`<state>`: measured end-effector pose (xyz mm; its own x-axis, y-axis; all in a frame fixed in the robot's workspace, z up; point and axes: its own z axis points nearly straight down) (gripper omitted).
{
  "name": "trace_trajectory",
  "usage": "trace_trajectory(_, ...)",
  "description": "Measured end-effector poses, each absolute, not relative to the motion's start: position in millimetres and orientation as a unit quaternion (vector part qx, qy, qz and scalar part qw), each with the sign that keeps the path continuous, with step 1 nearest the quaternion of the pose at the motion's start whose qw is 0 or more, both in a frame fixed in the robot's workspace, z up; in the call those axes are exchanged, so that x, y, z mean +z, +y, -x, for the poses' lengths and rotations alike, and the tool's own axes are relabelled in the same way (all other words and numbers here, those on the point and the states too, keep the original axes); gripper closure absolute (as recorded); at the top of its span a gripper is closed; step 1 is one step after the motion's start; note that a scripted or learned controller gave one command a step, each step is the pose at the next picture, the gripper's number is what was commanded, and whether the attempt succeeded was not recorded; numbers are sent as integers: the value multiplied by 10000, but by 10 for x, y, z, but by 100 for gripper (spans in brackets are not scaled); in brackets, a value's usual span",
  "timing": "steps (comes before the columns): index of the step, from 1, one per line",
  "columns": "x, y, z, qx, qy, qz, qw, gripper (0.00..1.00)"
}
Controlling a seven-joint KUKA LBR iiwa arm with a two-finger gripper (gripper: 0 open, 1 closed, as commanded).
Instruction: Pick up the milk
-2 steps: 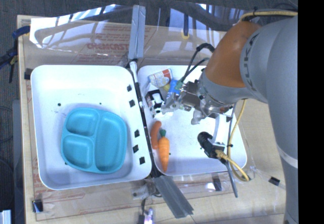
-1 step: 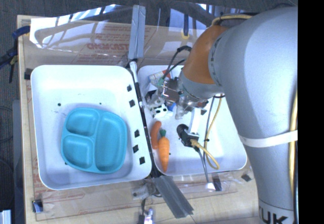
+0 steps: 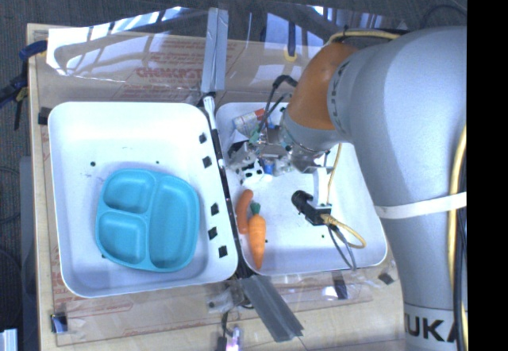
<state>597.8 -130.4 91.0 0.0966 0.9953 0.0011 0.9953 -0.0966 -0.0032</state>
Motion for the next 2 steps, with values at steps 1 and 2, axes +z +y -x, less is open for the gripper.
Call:
trace_trajectory(1,995,-1288,-5971,22,-6742,7385,47,100)
trace_trajectory(2,2209,-766,-5807,10,-7168,6972,11,100)
